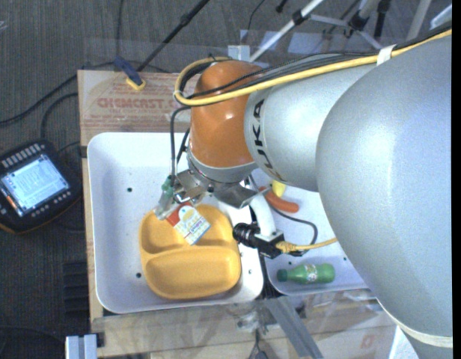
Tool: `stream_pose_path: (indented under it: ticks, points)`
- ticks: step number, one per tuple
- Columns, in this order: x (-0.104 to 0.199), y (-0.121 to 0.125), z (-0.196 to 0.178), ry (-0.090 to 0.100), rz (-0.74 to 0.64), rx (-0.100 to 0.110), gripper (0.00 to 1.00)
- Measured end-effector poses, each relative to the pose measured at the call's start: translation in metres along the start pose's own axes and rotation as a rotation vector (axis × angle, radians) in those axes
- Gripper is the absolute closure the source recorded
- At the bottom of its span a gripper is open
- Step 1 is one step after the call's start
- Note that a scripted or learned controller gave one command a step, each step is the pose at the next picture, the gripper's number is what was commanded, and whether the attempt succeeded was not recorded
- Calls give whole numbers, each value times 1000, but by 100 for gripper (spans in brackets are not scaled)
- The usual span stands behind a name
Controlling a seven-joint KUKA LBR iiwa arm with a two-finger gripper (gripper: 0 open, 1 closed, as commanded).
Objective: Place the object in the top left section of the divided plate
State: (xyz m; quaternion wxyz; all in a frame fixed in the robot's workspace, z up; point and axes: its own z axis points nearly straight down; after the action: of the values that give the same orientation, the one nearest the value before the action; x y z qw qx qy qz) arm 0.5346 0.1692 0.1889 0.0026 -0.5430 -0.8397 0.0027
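— Plate (189,264) first: where does it sit from the tool (173,194)?

— Just below the tool and a little to its right, in the camera view. It is a yellow divided plate lying in the left white bin (114,200), near that bin's lower right corner. A raised ridge splits it into a large lower section and smaller upper ones.

— And the object?

— A small flat packet (190,223), white with orange and blue print, lies tilted on the plate's upper part, just below and right of the tool. It seems to rest across the upper sections, near the ridge between them; which section it is truly in I cannot tell.

— Is the tool grasping it?

— I cannot tell. The tool's tip is largely hidden beneath the arm's orange wrist (223,122), and only a bit of green and grey hardware pokes out at the plate's upper left edge. Whether it touches the packet is not clear either.

— Anything else around the tool?

— To its right, past the grey arm (365,170), the right bin (290,284) holds a green bottle (309,274) lying on its side, and higher up an orange carrot-like piece (284,203). Far to the tool's left, off the table, a handheld control pendant (30,185) with a lit screen lies on the dark floor. Above the tool, a cardboard sheet (126,103) with red lettering lies behind the left bin.
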Motion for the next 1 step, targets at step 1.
stream_pose_path:
  ticks: [1]
  points:
    - [0, 0, 0, 0, 1, 0, 0]
